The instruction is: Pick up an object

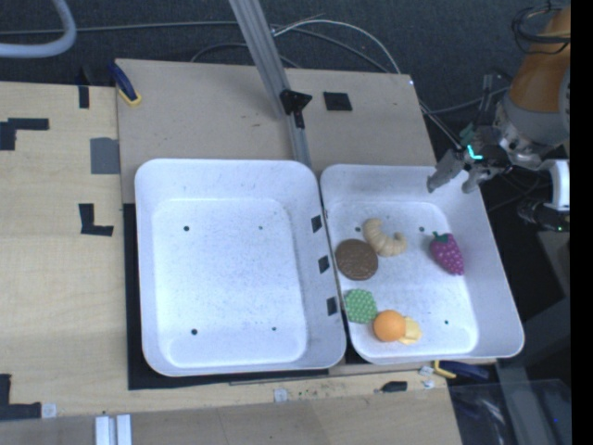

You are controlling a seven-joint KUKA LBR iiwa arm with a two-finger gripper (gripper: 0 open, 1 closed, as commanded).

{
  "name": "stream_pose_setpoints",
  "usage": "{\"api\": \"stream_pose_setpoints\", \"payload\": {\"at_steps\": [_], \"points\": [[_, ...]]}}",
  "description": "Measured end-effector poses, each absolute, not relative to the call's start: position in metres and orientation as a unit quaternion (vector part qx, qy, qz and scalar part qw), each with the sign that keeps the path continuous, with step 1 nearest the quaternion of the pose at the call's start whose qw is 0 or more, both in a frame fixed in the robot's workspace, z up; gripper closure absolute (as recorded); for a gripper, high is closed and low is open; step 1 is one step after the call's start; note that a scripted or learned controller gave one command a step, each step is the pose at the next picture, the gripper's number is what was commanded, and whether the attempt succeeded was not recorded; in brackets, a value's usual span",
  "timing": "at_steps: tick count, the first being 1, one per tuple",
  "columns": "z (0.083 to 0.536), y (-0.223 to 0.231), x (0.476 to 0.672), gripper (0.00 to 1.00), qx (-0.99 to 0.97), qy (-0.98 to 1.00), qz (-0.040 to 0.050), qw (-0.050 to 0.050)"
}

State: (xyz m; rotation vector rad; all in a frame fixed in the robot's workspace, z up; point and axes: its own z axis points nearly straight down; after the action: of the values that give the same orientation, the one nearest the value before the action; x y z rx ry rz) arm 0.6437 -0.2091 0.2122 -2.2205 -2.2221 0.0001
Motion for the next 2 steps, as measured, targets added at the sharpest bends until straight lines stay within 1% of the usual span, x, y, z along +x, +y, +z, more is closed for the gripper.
{"api": "stream_pose_setpoints", "payload": {"at_steps": [1,2], "points": [[0.212,-0.209,0.644,0.0,-0.707,-0.707,0.0,0.0],[0.158,-0.215,0.651,0.0,-0.707,-0.707,0.0015,0.002]]}}
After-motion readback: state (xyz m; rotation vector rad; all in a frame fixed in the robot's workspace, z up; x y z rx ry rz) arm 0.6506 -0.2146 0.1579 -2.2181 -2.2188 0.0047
